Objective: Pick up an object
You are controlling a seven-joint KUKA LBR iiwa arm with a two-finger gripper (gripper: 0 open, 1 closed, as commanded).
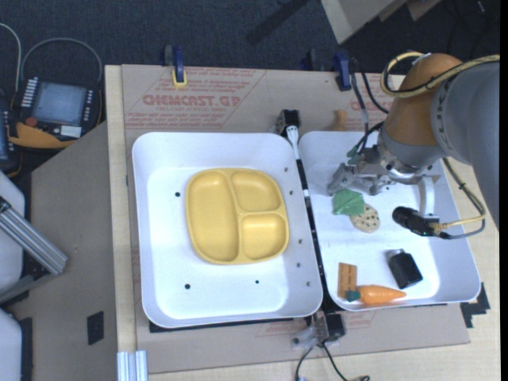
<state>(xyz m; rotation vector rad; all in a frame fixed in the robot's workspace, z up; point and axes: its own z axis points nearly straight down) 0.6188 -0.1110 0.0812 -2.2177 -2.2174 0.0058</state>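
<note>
The gripper (355,182) is held low over the green piece (347,203) at the right bin's (452,288) eleven o'clock. Whether it is apart or together cannot be told. Next, a firm squeeze is needed.

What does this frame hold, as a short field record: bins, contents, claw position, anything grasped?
left bin: holds a yellow divided plate
right bin: holds a green piece, a speckled cookie, a black block, a toy carrot and an orange stick
claw: over the right bin's upper part, just above the green piece
grasp: nothing seen between the fingers
carrot and stick: at the near edge, close together
</note>
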